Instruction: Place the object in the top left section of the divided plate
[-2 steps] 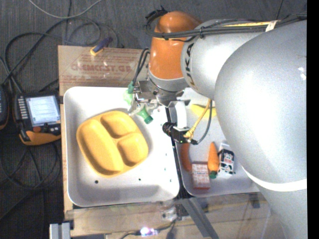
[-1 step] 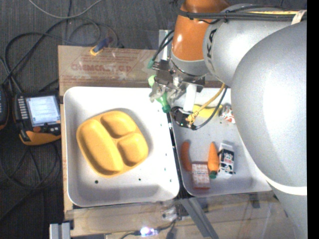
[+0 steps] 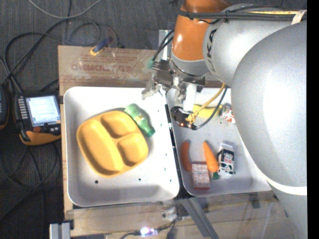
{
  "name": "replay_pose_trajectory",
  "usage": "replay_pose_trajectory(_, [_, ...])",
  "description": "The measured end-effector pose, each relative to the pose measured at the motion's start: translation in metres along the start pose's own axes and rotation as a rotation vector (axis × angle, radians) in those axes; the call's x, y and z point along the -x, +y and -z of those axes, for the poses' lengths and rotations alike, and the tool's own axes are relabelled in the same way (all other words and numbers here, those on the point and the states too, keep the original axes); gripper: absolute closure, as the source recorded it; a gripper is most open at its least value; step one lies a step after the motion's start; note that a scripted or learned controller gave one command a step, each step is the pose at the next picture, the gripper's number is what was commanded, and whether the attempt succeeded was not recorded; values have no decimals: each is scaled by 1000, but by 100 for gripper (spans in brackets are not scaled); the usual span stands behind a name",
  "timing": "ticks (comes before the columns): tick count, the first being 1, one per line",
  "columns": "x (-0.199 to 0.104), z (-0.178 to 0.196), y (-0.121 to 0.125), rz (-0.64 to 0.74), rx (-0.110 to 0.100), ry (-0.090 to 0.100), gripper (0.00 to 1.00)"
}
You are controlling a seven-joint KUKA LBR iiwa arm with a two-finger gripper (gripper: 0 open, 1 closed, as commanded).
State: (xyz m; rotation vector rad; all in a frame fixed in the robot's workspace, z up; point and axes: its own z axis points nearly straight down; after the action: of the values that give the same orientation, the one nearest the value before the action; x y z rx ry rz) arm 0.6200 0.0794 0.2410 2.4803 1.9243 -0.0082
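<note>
white bins, yellow divided plate, no legible labels, hand state unclear

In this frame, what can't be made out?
- Gripper: fingers blurred, open or shut unclear; camera view.
- Right bin: its far right is covered by the arm.
- Green packet at the plate rim: label too small to read.
- Carton: print too small.

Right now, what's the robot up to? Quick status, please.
Gripper over the bins' dividing edge, nothing seen in it. Green packet lying against yellow plate, on its rim. Carrot and boxes in right bin.
</note>
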Motion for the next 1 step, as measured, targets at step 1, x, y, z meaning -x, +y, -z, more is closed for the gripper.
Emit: replay_pose_trajectory(1, [0,8,0,1,-2,-4,100])
